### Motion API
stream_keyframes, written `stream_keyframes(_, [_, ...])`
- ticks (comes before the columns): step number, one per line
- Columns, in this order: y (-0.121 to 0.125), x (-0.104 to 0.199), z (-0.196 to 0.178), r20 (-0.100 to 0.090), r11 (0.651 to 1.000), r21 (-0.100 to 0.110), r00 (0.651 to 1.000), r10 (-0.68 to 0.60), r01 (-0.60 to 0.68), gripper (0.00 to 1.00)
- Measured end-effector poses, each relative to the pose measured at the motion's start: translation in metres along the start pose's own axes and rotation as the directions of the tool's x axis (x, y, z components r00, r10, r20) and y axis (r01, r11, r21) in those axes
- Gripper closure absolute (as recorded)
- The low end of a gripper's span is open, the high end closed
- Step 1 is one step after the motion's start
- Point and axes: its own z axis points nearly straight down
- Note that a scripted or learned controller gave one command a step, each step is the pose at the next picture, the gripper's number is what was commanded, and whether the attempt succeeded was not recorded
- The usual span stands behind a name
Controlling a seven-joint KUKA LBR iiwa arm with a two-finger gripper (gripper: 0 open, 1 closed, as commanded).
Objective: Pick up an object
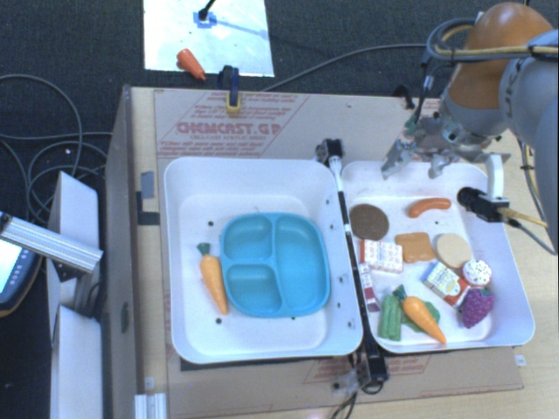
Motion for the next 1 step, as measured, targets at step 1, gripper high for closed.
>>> stream_keyframes(1, [-0.0118,-0.0557,0.0862,0.001,1.0,0.004,1.0,0.002,-0.002,0.0])
